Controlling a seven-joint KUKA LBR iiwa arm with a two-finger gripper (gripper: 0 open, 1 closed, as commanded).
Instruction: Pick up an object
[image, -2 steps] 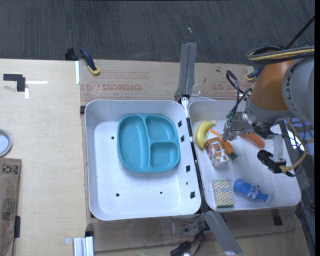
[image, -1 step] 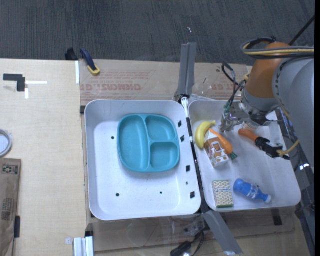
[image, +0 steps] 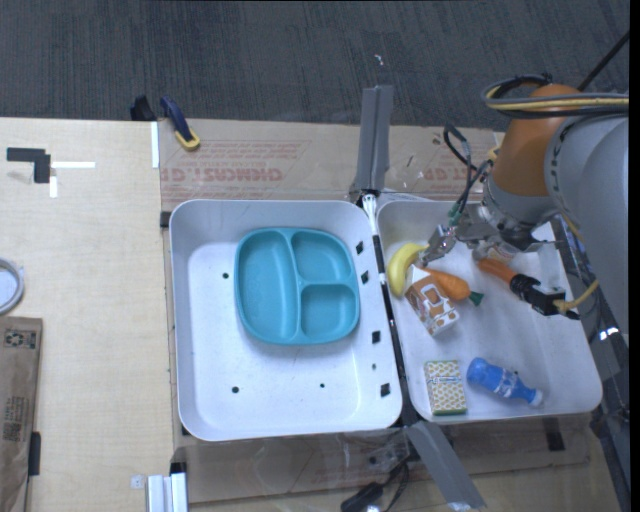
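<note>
Nearest the camera, along the bench's front edge, lie a brown paper bag and a tape roll at far left. Beyond sit two white bins: the left bin holds a blue divided plate; the right bin holds a green-and-white box and blue bottle at its front, then a small clear packet, a toy carrot and a banana. Farther back, the gripper hangs just above the carrot, beside the banana; whether it is released or clenched cannot be told. Behind the bins, cardboard meets dark carpet.
</note>
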